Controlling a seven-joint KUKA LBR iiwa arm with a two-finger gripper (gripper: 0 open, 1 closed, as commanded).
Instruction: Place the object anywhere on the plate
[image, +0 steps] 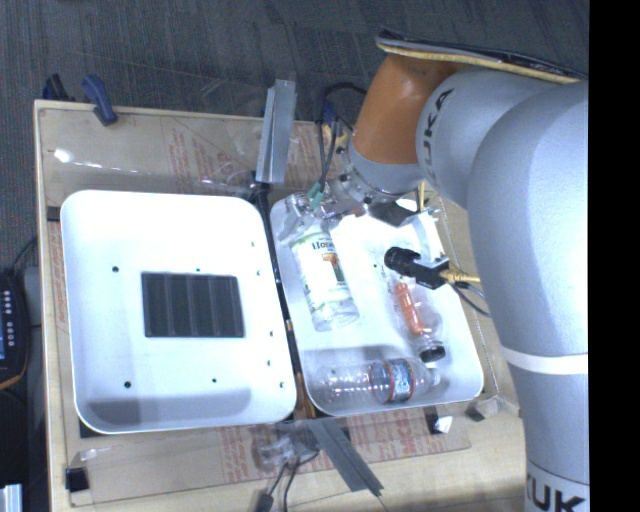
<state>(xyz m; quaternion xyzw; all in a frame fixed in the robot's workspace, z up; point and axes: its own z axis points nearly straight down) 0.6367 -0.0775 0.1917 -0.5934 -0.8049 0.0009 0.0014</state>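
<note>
The grey arm (520, 220) reaches in from the right; its orange band (395, 110) sits above the wrist; the end effector (322, 205) points down-left.

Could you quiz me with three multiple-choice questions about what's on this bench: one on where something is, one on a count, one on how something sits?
1. Where is the dark ridged plate?
A. left bin
B. right bin
C. on the floor

2. How many clear bottles are in the right bin?
A. one
B. three
C. six

3. How does the bottle with the white label sit?
A. standing upright
B. lying on its side
C. hanging in the air

Answers: 1 A, it sits in the middle of the left bin. 2 B, three bottles lie there. 3 B, it lies lengthwise on the bin floor, below the arm.
</note>
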